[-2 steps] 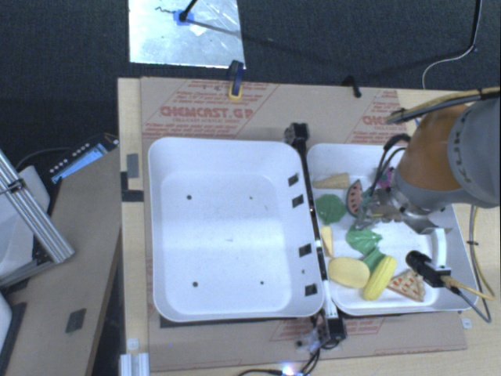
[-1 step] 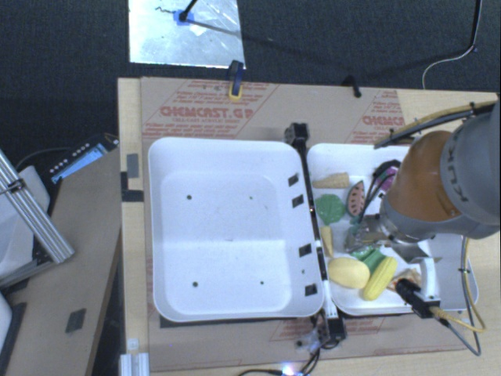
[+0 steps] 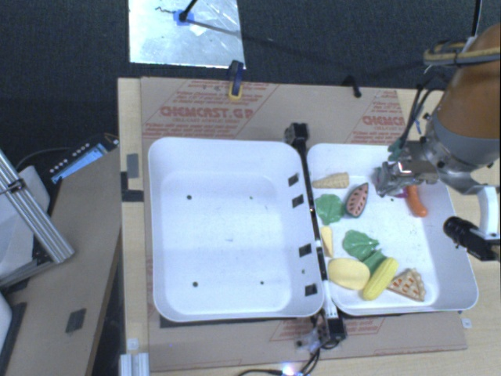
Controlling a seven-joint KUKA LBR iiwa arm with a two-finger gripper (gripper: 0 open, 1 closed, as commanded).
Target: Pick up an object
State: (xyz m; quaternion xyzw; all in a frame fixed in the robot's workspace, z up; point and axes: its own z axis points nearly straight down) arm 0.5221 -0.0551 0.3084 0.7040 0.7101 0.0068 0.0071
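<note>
Even overhead light, slightly soft focus

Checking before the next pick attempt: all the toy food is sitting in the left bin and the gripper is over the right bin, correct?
Not quite. The camera view shows the toy food in the right bin, not the left bin. The gripper is indeed over the right bin.

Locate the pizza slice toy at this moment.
The pizza slice toy lies in the right bin, near its front right corner, just right of the yellow corn cob and below the green leafy piece.
</note>
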